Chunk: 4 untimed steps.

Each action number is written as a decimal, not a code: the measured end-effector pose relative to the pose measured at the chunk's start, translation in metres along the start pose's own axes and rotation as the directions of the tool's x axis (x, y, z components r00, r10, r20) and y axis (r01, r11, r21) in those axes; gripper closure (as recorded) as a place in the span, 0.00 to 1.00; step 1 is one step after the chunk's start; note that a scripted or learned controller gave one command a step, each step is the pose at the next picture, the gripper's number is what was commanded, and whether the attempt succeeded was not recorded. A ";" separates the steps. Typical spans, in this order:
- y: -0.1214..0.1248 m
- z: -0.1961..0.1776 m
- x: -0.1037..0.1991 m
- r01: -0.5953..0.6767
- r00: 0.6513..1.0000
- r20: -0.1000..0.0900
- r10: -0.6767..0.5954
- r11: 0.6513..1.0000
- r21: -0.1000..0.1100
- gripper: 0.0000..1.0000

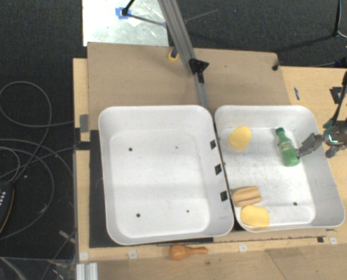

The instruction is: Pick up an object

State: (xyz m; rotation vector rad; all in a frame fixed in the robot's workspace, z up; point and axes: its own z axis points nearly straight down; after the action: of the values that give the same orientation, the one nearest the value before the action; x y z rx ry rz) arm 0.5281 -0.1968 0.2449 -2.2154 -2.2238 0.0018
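We see the arm coming in low from the right edge, its hand (313, 143) stretched out over the right rim of the right bin (278, 179). A dark finger (308, 144) slants down-left toward the green bottle (286, 147), its tip just beside the bottle's lower end; we cannot tell how far the hand is spread, and nothing shows between its fingers. The bottle lies on its side in the upper right part of that bin, cap pointing up-screen. The same bin holds a round yellow piece (240, 137) near its upper left, a tan bread roll (246, 195) against its left wall, and a second yellow piece (255, 216) just below the roll, at the lower rim. The left bin (109, 156) sits alongside, touching the right one. On the desk (237, 74), below the bins, lies a small brown pear-shaped thing (186, 251).
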 end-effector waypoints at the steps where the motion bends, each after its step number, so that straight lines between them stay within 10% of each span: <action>1: 0.001 -0.002 0.000 0.000 1.000 0.001 0.000 1.000 -0.004 0.00; 4: 0.011 0.157 -0.008 -0.003 1.000 0.000 0.003 1.000 0.001 0.00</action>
State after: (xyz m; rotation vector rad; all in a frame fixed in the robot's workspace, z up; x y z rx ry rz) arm 0.5387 -0.2047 0.0880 -2.2177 -2.2206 0.0020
